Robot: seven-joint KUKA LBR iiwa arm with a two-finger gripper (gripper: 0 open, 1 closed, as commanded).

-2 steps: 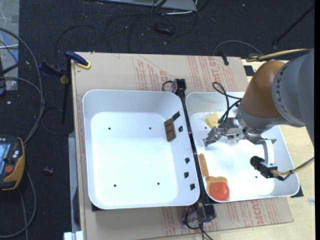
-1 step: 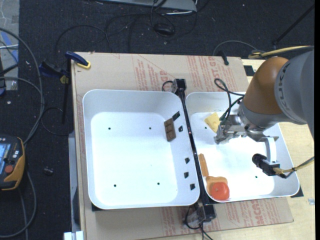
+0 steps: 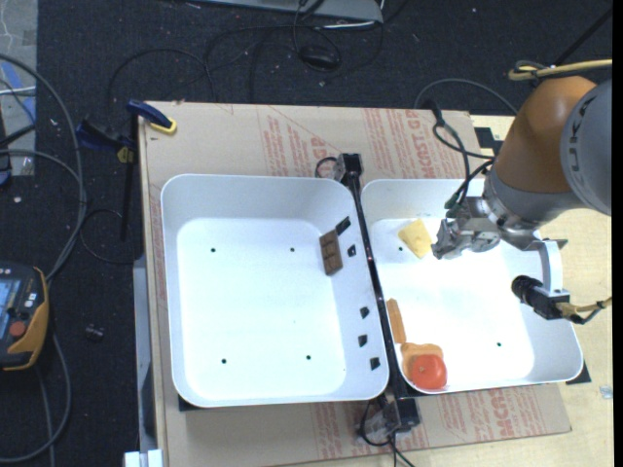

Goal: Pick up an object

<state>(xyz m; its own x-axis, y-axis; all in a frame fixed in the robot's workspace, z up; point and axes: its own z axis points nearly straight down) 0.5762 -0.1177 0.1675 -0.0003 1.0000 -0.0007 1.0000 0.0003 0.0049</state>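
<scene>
Yellow block (image 3: 417,238) tilted, long axis diagonal, beside tool (image 3: 450,244).

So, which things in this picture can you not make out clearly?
- Gripper, camera view: too small and dark against the wrist to tell whether it is open or shut.
- Arm: cut off by the right edge.
- Red object: its lower side is hidden at the right bin's rim.
- Brown piece in the left bin: too small to identify.

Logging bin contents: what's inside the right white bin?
Right white bin holds a pale yellow block, a tan stick and a red round piece. The tool hides the floor beneath.
</scene>
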